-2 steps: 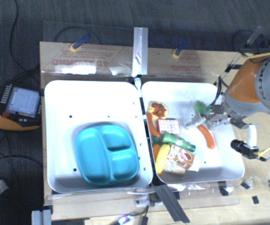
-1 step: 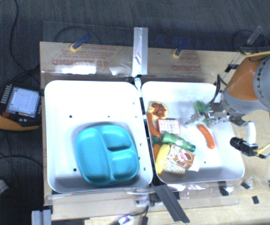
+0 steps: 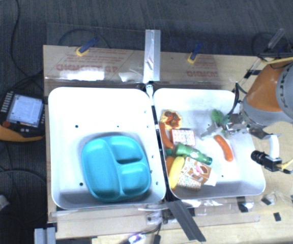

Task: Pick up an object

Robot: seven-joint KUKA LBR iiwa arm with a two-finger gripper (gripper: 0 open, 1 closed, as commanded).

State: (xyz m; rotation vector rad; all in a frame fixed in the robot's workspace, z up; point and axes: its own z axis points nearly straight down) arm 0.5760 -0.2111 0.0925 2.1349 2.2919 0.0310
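Sausage [image 3: 224, 147] lies just below my tool [image 3: 223, 126], long axis slanting down-right; tool's grip state I cannot tell.

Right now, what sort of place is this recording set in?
Probably a robotics lab bench for bin picking: two white bins clamped to a board, toy food piled in the right one, cables on carpet, and a teach pendant beside the bench.

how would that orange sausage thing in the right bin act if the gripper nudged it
The orange sausage looks rounded and smooth, so it would probably roll or slide on the right bin floor. It lies apart from the clutter, so little would stop it.
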